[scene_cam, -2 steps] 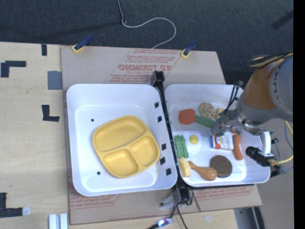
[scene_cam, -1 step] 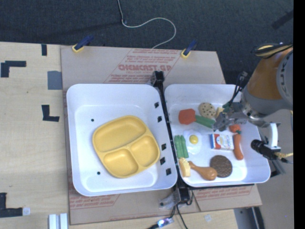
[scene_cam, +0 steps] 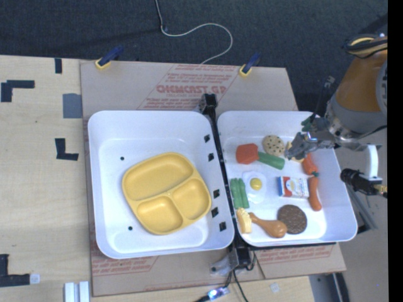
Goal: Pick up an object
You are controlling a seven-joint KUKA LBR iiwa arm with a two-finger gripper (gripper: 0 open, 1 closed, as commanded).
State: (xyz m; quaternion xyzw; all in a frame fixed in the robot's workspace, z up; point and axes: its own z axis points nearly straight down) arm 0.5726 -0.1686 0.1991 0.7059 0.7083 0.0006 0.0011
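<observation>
The right bin [scene_cam: 334, 231] holds several toy foods: a red piece [scene_cam: 247, 153], a cookie [scene_cam: 273, 144], a green pickle [scene_cam: 271, 161], a fried egg [scene_cam: 255, 184], green beans [scene_cam: 238, 192], a small carton [scene_cam: 293, 187], a sausage [scene_cam: 314, 194], an orange piece [scene_cam: 309, 165], a brown patty [scene_cam: 292, 219], a drumstick [scene_cam: 268, 226] and a yellow corn piece [scene_cam: 243, 220]. My gripper [scene_cam: 297, 148] hangs low over the bin's upper right part, just right of the cookie and above the orange piece. I see nothing held in it.
The left bin [scene_cam: 107, 131] carries a yellow divided plate [scene_cam: 165, 192]. A black divider clip [scene_cam: 208, 102] sits between the bins at the back. Blue-and-yellow clamps [scene_cam: 108, 57] [scene_cam: 249, 63] hold the cardboard base. A white cable [scene_cam: 189, 29] loops behind.
</observation>
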